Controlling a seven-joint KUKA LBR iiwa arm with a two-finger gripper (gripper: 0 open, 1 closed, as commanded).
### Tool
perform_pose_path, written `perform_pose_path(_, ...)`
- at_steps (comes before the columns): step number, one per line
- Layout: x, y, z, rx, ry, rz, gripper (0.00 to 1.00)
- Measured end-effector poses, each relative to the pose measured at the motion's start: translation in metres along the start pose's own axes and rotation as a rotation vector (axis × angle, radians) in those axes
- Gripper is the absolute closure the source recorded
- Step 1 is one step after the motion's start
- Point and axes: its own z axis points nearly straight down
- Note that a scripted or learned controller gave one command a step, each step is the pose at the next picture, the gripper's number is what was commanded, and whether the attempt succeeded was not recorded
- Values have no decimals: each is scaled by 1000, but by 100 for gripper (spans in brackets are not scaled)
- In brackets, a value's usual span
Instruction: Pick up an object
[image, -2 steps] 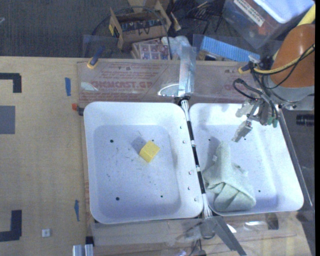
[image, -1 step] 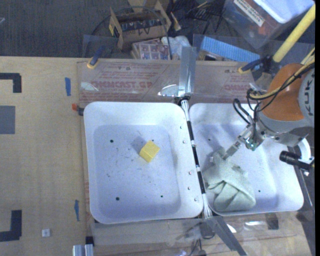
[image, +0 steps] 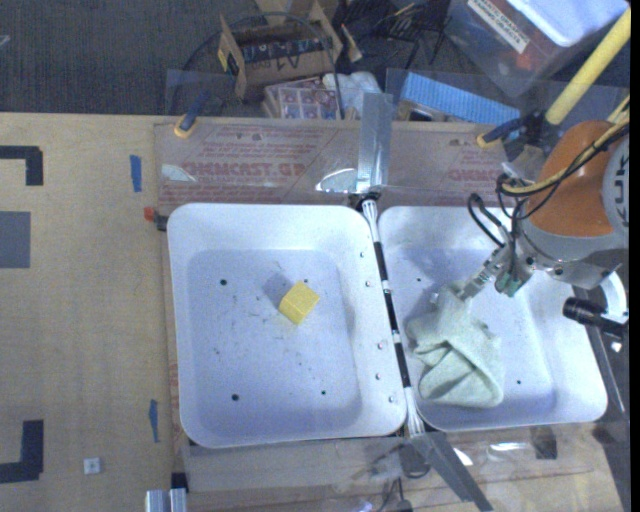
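A small yellow block (image: 299, 302) lies near the middle of the left bin (image: 200, 250). A crumpled pale green cloth (image: 458, 358) lies in the right bin (image: 560, 400), toward its left front. The arm reaches in from the right, and its gripper (image: 467, 291) points down and to the left, its tip at the cloth's upper edge. At this size I cannot make out whether the tip touches the cloth or holds any of it.
A raised divider (image: 388, 310) separates the two bins. The arm's orange band (image: 578, 190) and black cables hang above the right bin's far right side. A cardboard sheet (image: 260, 165) lies behind the bins, with clutter beyond it.
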Motion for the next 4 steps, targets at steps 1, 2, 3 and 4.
perform_pose_path(1, -12, 78, -114, 13, 10, 342, 100)
perform_pose_path(2, -13, 80, -125, 10, 4, 339, 100)
perform_pose_path(3, 31, 125, -130, 13, 10, 353, 100)
perform_pose_path(4, 142, 60, -100, 13, 16, 48, 100)
